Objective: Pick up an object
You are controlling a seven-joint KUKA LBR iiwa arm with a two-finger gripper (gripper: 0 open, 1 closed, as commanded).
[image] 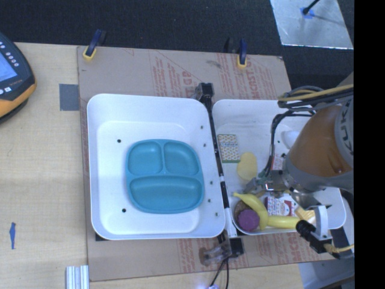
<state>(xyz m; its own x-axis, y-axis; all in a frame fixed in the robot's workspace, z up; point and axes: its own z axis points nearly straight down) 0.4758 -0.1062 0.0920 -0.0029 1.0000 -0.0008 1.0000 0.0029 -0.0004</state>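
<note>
Wooden bench [42, 179], dark floor [150, 11] beyond

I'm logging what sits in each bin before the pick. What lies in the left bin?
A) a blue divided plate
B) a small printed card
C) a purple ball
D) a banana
A: the blue divided plate lies flat in the middle of the left bin, while the banana sits in the right bin beside the arm.
</note>
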